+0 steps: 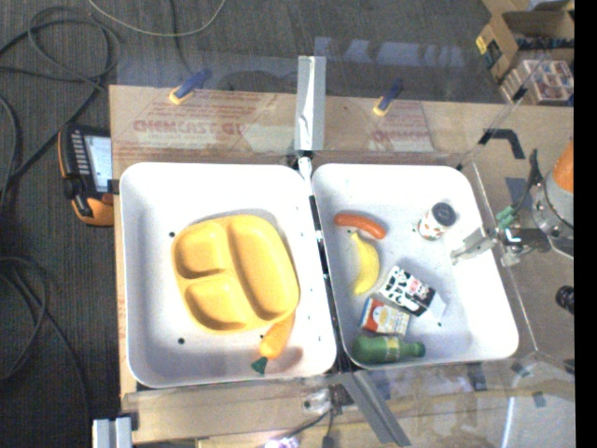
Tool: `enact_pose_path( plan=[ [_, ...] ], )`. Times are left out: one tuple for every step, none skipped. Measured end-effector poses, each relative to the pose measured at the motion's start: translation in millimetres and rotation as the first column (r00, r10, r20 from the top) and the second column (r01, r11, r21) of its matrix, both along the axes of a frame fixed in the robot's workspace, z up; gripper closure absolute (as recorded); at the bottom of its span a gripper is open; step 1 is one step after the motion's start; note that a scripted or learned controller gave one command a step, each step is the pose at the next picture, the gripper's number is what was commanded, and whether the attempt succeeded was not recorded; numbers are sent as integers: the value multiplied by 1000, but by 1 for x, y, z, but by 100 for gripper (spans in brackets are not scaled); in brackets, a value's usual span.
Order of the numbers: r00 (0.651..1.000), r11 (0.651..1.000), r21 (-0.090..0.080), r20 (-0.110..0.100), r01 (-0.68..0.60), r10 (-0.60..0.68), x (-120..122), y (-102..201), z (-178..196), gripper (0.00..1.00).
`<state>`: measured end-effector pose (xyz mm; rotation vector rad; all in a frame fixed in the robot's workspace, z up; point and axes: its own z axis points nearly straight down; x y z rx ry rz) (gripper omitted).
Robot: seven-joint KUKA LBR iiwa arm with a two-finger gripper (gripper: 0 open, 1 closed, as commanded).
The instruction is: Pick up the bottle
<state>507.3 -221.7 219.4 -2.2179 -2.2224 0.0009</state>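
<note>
My pincer [478, 243] hung at the right bin's [485, 339] edge, fingers apart, well away from the bottle [387, 348].

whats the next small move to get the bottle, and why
Probably bring the hand toward the near left corner of the right bin, to hang above the green bottle. The hand now sits at that bin's right edge, well apart from the bottle, which lies on its side against the near wall, just beside the small carton.
</note>
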Motion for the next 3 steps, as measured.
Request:
enact_pose_path(
  plan=[
    [1000, 1000, -2, 19, -20, 20, -12, 0, -91, 0],
    [993, 993, -13, 27, -116, 116, -16, 78, -96, 0],
    [999, 999, -7, 12, -52, 52, 72, 46, -128, 0]
  ],
)
